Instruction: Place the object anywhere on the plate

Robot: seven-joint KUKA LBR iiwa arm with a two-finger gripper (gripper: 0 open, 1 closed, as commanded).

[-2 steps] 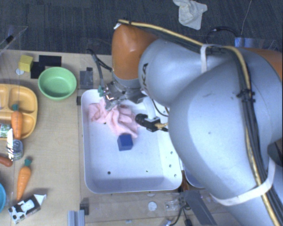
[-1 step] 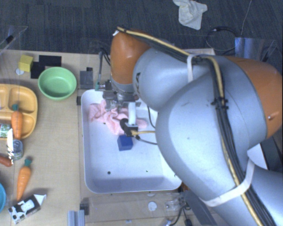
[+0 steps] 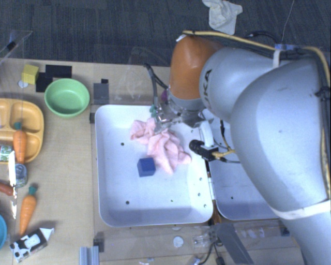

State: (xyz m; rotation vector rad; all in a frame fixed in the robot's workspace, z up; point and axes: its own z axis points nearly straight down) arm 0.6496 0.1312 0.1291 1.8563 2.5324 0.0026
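Gripper (image 3: 161, 117) sits at upper centre of the frame, down over the top edge of the pink cloth (image 3: 161, 145), at the back part of the left white bin (image 3: 111, 171). Cannot tell its state from this angle; the wrist hides it, and no item is visibly caught in it. Grey arm (image 3: 269, 119) fills the right side of the frame, orange band (image 3: 189, 64) just above the wrist, cables running along the top.

Pink cloth lies crumpled in the middle of the left bin, spreading from under the gripper down toward centre right of the bin. Blue cube (image 3: 146, 167) rests on the bin floor, touching the cloth's lower left edge, apart from the gripper. Right white bin (image 3: 238, 199) is mostly covered by the arm; a slice of its floor shows at lower centre right.

Left of the bins on the bench: green bowl (image 3: 67, 97) at upper left, yellow block (image 3: 30, 74) and a black block (image 3: 54, 75) above it. Yellow divided plate (image 3: 28, 121) at the left edge holds a toy carrot (image 3: 19, 145). Second toy carrot (image 3: 27, 206) lies lower left on the bench, well apart from the plate. Cow-print carton (image 3: 32, 242) at bottom left. Crumpled whitish rag (image 3: 223, 14) on the dark floor at top.
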